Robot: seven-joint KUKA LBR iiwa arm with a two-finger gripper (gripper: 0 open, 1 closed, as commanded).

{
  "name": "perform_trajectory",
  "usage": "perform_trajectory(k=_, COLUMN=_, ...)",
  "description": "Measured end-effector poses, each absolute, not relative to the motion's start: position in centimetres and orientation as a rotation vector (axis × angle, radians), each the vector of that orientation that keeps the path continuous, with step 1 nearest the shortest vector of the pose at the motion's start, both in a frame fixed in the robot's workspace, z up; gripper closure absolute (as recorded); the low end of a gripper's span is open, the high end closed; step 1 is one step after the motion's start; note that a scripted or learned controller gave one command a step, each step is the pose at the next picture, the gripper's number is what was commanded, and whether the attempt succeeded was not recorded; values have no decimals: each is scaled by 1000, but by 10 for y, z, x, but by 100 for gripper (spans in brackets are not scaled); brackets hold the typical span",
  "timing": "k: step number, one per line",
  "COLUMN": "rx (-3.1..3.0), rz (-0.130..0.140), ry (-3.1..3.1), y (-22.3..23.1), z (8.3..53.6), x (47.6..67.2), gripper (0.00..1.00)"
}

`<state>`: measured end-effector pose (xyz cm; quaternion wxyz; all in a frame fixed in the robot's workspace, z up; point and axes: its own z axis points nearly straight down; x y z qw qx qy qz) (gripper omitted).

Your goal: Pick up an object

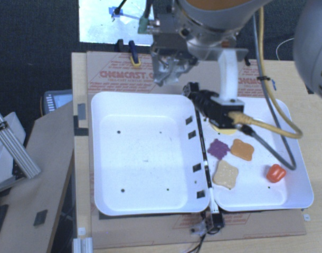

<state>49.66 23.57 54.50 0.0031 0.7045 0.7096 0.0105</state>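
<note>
While the arm [229, 4] reaches in across the top of the view, the tool [169, 70] hangs above the far edge of the table [119, 70], over the printed cardboard sheet [113, 74] and just beyond the back rim of the left bin [142, 101]. Whether the tool is open or closed cannot be told; its tip is blurred and nothing visible sits in it.

Below and slightly left of the tool lies the left bin, white and shallow, showing a bare floor with a few small dark dots.

Below and to the right of the tool, past the divider where the two rims touch, sits the right bin [298, 194]. Four small objects lie in its near half, well apart from the tool: a purple piece [218, 148] nearest the divider, an orange piece [242, 150] just beside it, a tan bread-like piece [226, 174] just under those two, and a red-orange piece [275, 173] farthest right. A black fitting [216, 108] with yellow and grey cables [277, 128] rests over the bin's far part.
</note>
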Motion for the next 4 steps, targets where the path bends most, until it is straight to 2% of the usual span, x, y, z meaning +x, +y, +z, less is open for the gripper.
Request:
perform_trajectory(k=1, rx=2215, rz=3, ry=2227, y=234, z=535, x=496, gripper=0)
perform_trajectory(k=2, rx=2210, rz=8, ry=2232, y=235, z=546, x=496, gripper=100)
perform_trajectory(k=3, rx=2208, rz=7, ry=2234, y=235, z=546, x=496, gripper=0)
perform_trajectory(k=4, rx=2203, rz=11, ry=2239, y=235, z=557, x=497, gripper=100)
